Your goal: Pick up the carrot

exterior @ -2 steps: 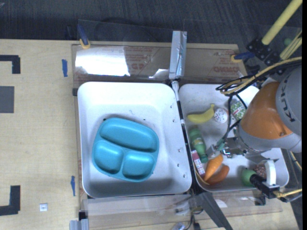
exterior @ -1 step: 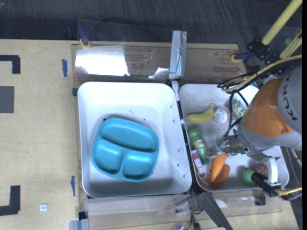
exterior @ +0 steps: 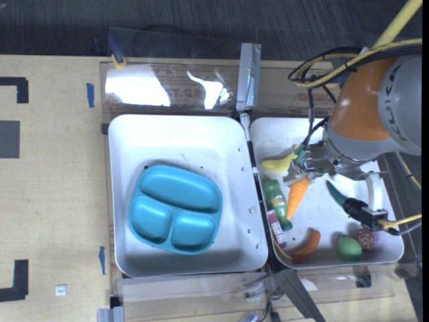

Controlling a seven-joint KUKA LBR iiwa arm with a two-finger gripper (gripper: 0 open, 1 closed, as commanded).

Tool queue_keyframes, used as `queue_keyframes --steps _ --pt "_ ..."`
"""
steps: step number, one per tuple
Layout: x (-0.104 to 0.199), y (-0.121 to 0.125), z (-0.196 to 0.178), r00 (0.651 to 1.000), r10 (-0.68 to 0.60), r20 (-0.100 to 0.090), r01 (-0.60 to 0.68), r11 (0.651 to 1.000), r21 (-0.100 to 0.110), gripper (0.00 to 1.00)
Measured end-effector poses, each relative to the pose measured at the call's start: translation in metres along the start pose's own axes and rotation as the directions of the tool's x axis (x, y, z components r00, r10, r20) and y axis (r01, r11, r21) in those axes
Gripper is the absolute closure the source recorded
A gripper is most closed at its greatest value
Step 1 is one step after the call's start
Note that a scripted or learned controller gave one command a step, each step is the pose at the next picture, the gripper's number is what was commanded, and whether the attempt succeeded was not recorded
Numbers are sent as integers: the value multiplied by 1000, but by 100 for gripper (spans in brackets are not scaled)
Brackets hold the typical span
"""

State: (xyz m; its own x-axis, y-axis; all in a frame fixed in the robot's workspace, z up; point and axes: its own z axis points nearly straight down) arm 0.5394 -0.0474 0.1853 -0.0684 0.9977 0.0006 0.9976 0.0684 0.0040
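**Claw at the carrot's top end: check the grip before you lift**

Your gripper sits in the right bin, right at the upper end of the carrot. The wrist hides the fingertips, so you cannot tell whether the claw is released or clenched, and you should not count the carrot as held. The carrot lies tilted, its thick orange end pointing toward 7 o'clock and its top tucked under the claw.

To do this step well, close across the carrot's width, not along its length, and lift straight up. A yellow piece lies touching or nearly touching the claw at 9 o'clock, and a green bottle lies just beside the carrot at 9 o'clock; a sideways drag would likely push either one.

Further out in the same bin, a curved orange-brown sausage rests toward 6 o'clock, a green fruit and a speckled dark piece toward 4 o'clock, and a dark green pod at 3 o'clock.

The left bin holds a blue divided tray, well apart from your work.
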Motion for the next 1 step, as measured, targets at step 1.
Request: queue_keyframes --steps 1 --pt "-18 -4 3 998 65 2 -65 998 5 100"
